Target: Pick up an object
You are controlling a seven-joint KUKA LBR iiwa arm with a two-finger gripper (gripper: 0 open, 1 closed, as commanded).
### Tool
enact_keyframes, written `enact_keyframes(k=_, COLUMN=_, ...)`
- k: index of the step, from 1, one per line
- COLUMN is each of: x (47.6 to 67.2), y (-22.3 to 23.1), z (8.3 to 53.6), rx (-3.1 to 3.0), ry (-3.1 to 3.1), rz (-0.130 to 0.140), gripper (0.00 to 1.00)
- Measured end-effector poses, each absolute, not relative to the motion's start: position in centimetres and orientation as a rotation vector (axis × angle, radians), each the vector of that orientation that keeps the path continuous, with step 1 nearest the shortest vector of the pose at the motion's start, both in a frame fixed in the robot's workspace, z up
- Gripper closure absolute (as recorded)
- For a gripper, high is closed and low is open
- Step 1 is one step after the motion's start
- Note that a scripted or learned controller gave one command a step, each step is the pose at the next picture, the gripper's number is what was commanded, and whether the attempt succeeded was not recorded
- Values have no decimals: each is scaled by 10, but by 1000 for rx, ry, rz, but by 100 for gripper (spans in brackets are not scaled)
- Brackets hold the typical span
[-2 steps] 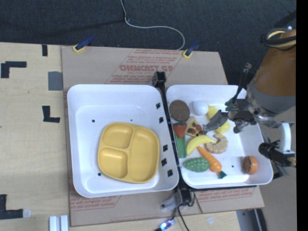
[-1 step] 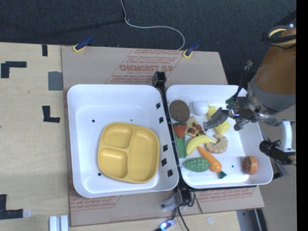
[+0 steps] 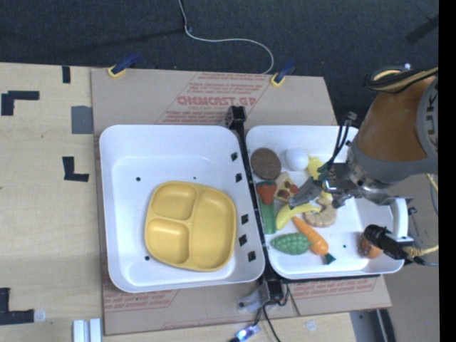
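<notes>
The tool (image 3: 313, 193) covers part of the pale round piece (image 3: 322, 216) beneath it and the upper end of the banana (image 3: 291, 214); its finger spacing is too small to tell. Behind it, the arm (image 3: 395, 130) hides the right bin's (image 3: 324, 268) far corner and runs off the edge.

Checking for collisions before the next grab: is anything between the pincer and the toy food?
Nothing visible does. The pincer hovers directly over the toy food pile, right above the banana in the right bin.

Yellow divided plate (image 3: 190, 224) in left white bin (image 3: 117, 155), on cardboard (image 3: 206, 98).
</notes>
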State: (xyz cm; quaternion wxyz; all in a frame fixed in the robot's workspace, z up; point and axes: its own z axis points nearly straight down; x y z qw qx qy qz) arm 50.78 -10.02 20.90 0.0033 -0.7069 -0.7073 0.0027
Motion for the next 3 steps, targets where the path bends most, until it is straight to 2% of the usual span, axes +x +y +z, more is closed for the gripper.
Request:
enact_keyframes(k=1, x=498, y=-97, z=148, rx=-2215, ry=-2216, rz=9, gripper=0)
enact_keyframes(k=2, x=490, y=-94, z=97, rx=-2224, ry=-2226, rz=-2, gripper=0)
enact_keyframes(k=3, x=489, y=-93, z=84, rx=-2219, ry=-2220, rz=3, gripper=0)
